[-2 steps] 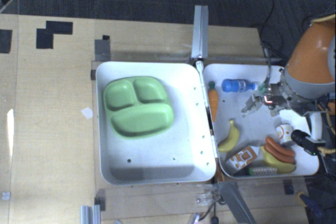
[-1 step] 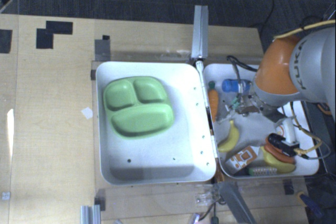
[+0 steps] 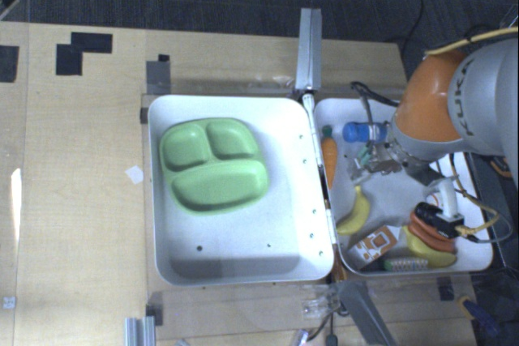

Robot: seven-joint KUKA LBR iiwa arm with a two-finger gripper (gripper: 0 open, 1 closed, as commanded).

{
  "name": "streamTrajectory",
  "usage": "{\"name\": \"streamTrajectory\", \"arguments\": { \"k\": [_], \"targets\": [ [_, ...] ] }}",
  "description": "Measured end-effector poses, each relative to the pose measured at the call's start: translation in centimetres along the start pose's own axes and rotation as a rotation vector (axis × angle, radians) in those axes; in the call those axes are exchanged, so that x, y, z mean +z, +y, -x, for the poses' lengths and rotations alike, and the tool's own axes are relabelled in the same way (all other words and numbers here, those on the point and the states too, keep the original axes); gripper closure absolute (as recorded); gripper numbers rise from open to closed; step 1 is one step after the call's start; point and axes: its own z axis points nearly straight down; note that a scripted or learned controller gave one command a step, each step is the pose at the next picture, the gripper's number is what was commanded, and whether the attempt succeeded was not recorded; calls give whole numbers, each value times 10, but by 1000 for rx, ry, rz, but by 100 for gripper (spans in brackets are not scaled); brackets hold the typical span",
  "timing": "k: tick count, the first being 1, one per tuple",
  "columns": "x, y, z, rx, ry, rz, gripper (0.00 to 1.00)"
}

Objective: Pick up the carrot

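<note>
A pale wooden bench (image 3: 73, 198) sits before dark carpet at the frame's top. The left white bin (image 3: 235, 263) holds a smooth green sectioned plate (image 3: 214, 164). The slim orange carrot (image 3: 329, 160) lies against the right bin's (image 3: 478, 259) left wall, near a curved banana (image 3: 355, 215). The gripper (image 3: 371, 160) hovers mid-bin.

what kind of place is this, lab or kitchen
Likely a robotics lab: a grey and orange robot arm reaches over two shallow white bins on a wooden bench, cables trailing on dark carpet.

The arm (image 3: 478, 93) is rounded grey metal with a glossy orange band (image 3: 430, 105), dark lettering on its casing, and thin cables near the wrist.
</note>
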Motion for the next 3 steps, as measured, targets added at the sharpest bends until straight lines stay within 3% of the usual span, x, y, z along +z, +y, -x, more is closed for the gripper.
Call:
{"name": "streamTrajectory", "arguments": {
  "k": [1, 2, 3],
  "targets": [
    [-89, -39, -94, -2, 1, -6, 100],
    [-88, -70, -68, -54, 1, -8, 100],
    [-88, -20, -145, 140, 1, -8, 100]
  ]
}}
